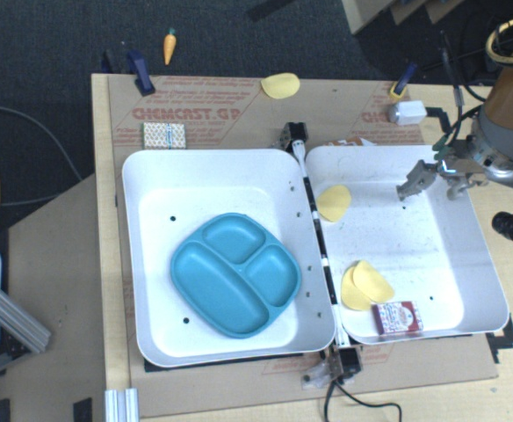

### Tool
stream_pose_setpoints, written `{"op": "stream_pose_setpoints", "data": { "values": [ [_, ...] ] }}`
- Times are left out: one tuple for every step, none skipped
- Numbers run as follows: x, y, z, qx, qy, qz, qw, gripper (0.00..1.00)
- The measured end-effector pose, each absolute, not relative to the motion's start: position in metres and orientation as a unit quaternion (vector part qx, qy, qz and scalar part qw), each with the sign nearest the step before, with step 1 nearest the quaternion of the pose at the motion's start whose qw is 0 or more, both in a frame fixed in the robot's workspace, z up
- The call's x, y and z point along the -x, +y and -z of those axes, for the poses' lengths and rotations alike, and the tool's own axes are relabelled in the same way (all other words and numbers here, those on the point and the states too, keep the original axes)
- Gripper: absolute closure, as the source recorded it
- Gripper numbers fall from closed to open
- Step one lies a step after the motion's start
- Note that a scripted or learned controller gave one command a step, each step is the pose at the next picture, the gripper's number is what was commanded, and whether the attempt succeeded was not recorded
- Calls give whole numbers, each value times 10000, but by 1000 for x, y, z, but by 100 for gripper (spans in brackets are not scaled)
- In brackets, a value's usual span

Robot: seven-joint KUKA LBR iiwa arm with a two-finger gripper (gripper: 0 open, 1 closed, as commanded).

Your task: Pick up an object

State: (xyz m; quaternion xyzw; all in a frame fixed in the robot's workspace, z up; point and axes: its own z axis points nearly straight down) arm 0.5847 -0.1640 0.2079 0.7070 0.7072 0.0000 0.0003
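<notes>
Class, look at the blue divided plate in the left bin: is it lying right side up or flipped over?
Right side up. The blue divided plate lies flat in the left bin with its three hollow compartments and raised dividers facing the camera.

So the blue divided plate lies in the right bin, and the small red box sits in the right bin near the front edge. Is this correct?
Not quite. The blue divided plate lies in the left bin, not the right one. The camera view shows this. The rest holds: the small red box sits in the right bin near the front edge.
</notes>
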Motion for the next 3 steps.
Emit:
{"op": "stream_pose_setpoints", "data": {
  "values": [
    [-572, -101, -131, -7069, 7073, 3, -9, 0],
    [-481, -94, -88, -7074, 7068, 4, -11, 0],
    [-538, -110, -94, -7071, 7071, -2, 3, 0]
  ]
}}
